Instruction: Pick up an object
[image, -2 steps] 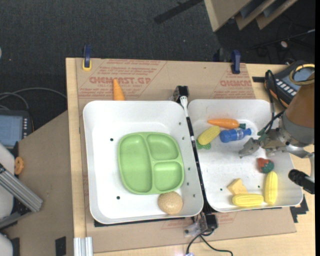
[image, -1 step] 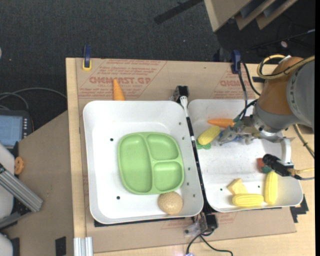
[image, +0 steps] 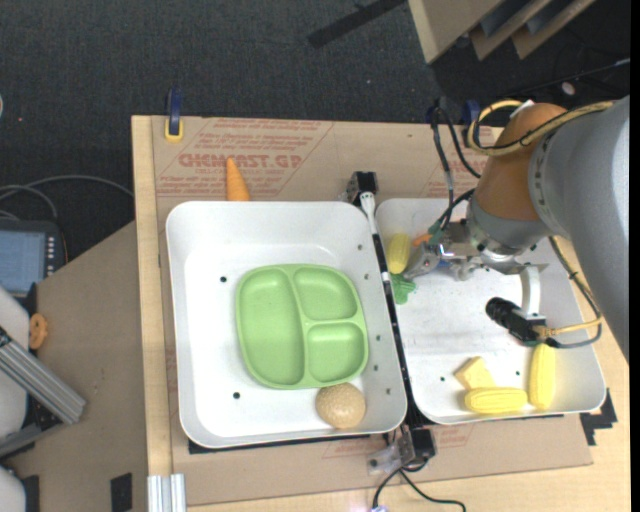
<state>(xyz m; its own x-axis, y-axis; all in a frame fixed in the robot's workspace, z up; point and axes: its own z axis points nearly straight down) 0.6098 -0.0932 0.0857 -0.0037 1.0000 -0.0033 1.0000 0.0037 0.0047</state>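
The tool (image: 432, 256) is seen low in the right bin (image: 585, 400), its state untellable. Just beside it, leftward, a yellow toy (image: 397, 252) lies against the wall; probably light, smooth plastic, best taken across its narrow middle.

The objects lie in the two shallow white bins, and the green three-compartment plastic plate (image: 300, 325) in the left bin is the landmark. A round beige ball (image: 341, 405) touches its near right corner. To its right, in the other bin, are a small yellow piece (image: 397, 253) above a green piece (image: 402, 291), and farther right a yellow wedge (image: 473, 373), a yellow corn cob (image: 496, 401) and an upright yellow cob (image: 542, 376).
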